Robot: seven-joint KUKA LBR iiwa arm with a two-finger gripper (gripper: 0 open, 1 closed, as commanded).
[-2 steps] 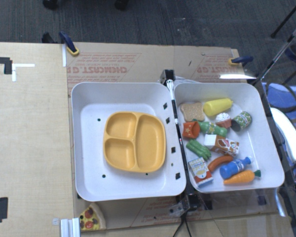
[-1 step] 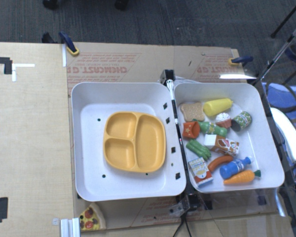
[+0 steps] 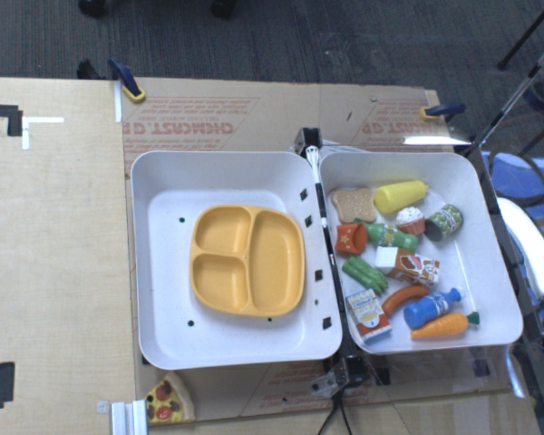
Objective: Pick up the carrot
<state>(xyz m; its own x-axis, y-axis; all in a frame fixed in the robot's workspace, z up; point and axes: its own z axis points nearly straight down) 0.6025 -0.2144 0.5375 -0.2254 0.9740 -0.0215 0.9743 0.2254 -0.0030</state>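
Claw state cannot be told. Within the shallow white right bin, the orange plastic carrot with a green tip lies at five o'clock, against the near wall. A blue toy bottle touches it at eleven o'clock. At nine o'clock, the white left bin holds a yellow divided plate. Brown cardboard at twelve o'clock carries upside-down red print, seemingly "CHEMCAST GP".
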